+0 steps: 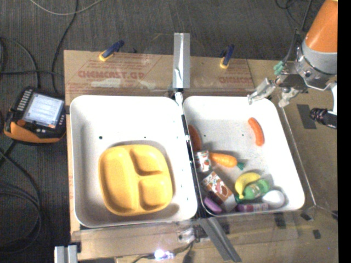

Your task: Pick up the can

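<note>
yellow tray (136, 178) | orange carrot (225, 160) | 2 white bins (88, 114)

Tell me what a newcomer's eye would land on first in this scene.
The big yellow sectioned plastic tray lying in the left white bin stands out first. Next comes the cluster of small toy foods crowded at the near edge of the right white bin, including the small red-labelled can and a yellow banana. The gripper hovers over that bin's far right corner, fingers spread.
</note>
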`<state>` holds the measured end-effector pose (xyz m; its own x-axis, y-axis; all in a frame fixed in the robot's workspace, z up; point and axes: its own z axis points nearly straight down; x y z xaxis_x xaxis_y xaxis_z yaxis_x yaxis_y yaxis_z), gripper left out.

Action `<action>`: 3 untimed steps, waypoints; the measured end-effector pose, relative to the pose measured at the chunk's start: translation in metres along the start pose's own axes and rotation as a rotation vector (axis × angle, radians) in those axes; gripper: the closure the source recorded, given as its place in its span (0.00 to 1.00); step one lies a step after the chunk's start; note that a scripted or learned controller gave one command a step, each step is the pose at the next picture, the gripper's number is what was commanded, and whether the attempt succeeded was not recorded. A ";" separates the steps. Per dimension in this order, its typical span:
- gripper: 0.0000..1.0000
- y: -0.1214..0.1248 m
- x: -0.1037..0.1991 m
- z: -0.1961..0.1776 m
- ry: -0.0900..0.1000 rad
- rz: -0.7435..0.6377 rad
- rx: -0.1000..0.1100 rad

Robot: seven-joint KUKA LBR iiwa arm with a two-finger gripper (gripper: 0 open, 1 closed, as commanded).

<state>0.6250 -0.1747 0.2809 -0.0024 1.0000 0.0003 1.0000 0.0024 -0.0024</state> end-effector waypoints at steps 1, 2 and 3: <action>0.00 -0.032 0.029 0.153 0.001 -0.050 0.001; 0.00 0.043 0.002 0.185 -0.002 -0.159 0.000; 0.00 -0.095 -0.023 0.191 -0.007 -0.228 -0.013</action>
<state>0.5297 -0.1976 0.0905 -0.2279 0.9736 -0.0073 0.9736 0.2280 0.0095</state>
